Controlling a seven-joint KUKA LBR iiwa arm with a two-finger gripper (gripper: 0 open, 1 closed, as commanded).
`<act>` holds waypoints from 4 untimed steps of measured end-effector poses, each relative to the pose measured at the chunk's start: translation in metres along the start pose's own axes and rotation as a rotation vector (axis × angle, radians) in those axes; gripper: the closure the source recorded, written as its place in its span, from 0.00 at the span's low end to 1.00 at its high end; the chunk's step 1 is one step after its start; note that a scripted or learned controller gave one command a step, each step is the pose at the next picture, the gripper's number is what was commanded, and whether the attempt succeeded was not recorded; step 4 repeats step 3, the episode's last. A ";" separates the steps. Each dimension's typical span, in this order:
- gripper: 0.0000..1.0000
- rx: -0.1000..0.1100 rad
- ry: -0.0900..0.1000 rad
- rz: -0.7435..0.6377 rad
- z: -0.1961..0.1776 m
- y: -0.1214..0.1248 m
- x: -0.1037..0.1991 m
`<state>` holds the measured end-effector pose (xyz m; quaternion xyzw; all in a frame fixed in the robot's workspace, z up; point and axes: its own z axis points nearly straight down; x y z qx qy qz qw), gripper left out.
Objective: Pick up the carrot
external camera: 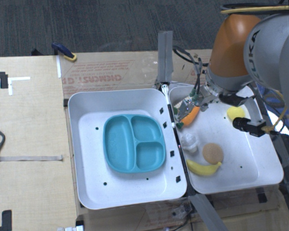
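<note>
Claw (187, 107) sits low in the far left corner of the right bin (265, 176), directly at the upper end of the carrot (190, 116). Whether it is spread or closed cannot be told from the camera view; cabling and the wrist body cover that part. No grip on the carrot is confirmed.

Camera view, task item: the carrot lies slanted in the right bin, hard against the wall shared with the left bin (83, 155), its lower end pointing toward that wall. It appears to rest on the bin floor.

Step in hand, by judgement: the arm is at the grasp point, and closure and lift are not yet shown. The next move calls for a secure closure across the carrot's body, then a straight vertical lift.

Edges: the shared wall and the far rim are both close to the claw. Sideways travel toward the left risks contact with the wall. The carrot's taper could let it slip.

Open room: the middle of the right bin floor is bare. A small clear item (189, 144), a round brown item (213, 153) and a banana (204, 168) lie nearer the front, well apart from the carrot. A yellow item (235, 113) sits to the right, beside the arm. The blue divided plate (134, 142) occupies the left bin and does not interfere.
</note>
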<state>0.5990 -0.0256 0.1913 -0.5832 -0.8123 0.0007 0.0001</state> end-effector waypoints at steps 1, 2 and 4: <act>0.00 -0.001 -0.001 0.081 0.036 -0.051 -0.069; 0.00 -0.021 -0.014 -0.049 0.087 0.034 -0.107; 0.00 -0.002 -0.002 0.412 0.098 -0.014 -0.077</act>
